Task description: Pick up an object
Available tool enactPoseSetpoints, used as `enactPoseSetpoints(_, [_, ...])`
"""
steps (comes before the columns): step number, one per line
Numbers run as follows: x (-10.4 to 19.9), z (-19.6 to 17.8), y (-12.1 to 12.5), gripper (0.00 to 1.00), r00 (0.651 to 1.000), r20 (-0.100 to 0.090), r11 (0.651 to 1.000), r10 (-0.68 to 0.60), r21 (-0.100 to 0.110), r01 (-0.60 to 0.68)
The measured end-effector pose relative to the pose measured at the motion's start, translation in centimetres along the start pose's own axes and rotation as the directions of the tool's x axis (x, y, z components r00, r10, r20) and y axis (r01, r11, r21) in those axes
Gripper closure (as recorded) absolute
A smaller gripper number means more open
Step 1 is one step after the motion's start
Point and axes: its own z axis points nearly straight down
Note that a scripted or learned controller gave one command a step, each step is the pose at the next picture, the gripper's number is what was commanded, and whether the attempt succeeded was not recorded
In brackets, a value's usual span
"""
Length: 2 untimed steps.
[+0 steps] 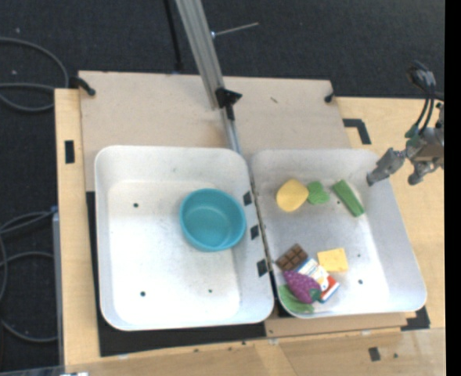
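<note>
Two white bins side by side mid-frame: left bin [120, 233], right bin [387, 249]. Left bin: one blue bowl [212, 219], upright, near centre. Right bin, upper part: one yellow lump [291, 196], one small green piece [318, 193] touching it, one green stick [348, 197] just beside, tilted. Right bin, lower left corner: one brown chocolate bar [292, 256], one yellow block [333, 260], one purple grape bunch [301, 286], one red-white item [325, 285], clustered on pale green plate [294, 305]. Gripper [406, 164] at right edge of frame, over upper right rim of right bin, nothing visibly between its tips; released or clenched: cannot tell.
</note>
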Motion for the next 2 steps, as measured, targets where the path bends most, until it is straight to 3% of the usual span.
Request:
enactPoseSetpoints(1, [0.0, 0.0, 0.0, 0.0, 1.0, 0.001, 1.0, 0.0, 0.0, 0.0])
enactPoseSetpoints(2, [0.2, 4.3, 0.0, 0.0, 1.0, 0.001, 1.0, 0.003, 0.005, -0.003])
